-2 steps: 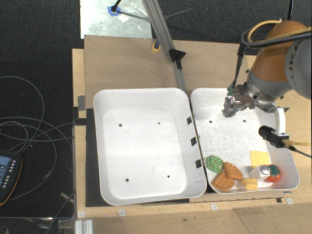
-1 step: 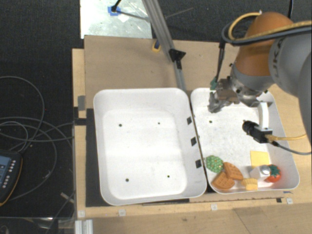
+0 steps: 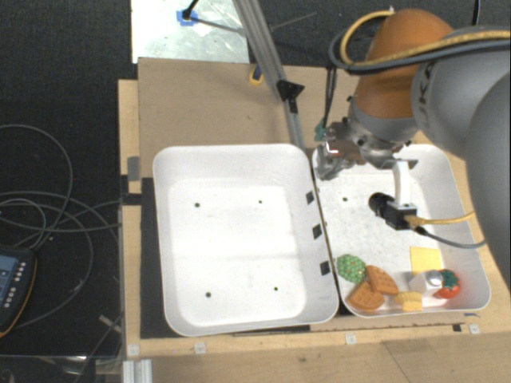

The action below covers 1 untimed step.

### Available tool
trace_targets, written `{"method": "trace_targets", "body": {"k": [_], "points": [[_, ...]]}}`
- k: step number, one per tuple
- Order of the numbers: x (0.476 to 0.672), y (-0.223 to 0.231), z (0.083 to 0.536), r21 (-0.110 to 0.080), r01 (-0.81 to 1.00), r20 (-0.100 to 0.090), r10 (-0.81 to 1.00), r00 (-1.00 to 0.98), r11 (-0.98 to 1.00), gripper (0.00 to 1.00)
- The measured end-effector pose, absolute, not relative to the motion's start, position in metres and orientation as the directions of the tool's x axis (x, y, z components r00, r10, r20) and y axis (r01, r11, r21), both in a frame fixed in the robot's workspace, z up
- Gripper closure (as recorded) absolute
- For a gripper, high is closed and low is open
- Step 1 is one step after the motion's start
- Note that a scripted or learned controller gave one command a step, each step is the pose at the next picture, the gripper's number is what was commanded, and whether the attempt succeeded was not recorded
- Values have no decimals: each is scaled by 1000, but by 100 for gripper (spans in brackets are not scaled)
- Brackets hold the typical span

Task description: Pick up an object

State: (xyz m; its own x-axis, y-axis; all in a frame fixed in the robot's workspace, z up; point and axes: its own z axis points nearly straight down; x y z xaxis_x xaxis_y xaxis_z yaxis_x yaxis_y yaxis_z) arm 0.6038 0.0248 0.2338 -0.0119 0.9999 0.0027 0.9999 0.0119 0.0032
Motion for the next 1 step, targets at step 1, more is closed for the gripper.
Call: {"method": "trace_targets", "body": {"k": [1], "points": [[612, 88, 229, 2, 1000, 3, 1000, -12, 12, 100]]}}
